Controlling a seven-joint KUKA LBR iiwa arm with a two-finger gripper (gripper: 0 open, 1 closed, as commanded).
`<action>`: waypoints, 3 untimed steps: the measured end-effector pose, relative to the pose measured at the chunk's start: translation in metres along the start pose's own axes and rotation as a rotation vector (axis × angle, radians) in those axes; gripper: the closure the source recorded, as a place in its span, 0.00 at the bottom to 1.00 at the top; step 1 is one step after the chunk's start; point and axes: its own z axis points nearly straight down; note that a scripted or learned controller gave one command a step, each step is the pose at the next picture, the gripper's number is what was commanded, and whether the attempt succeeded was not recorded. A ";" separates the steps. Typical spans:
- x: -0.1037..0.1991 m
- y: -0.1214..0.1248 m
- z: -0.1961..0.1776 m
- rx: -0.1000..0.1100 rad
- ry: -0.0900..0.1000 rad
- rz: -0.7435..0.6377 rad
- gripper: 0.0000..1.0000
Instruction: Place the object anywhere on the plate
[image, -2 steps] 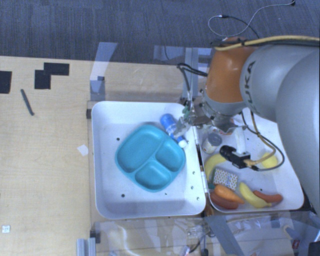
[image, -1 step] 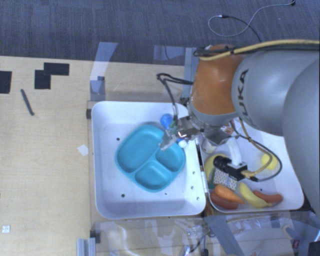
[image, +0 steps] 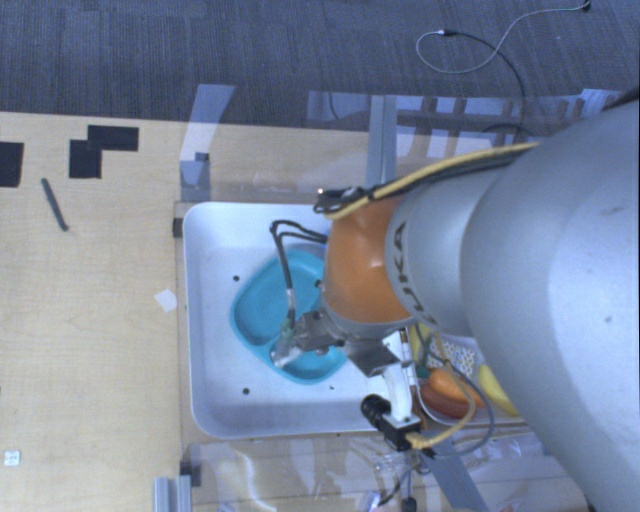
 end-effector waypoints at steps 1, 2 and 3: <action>-0.002 0.002 -0.011 -0.004 0.001 0.003 1.00; 0.005 0.002 -0.011 -0.002 0.000 -0.080 1.00; 0.004 0.004 -0.021 -0.005 0.001 -0.078 1.00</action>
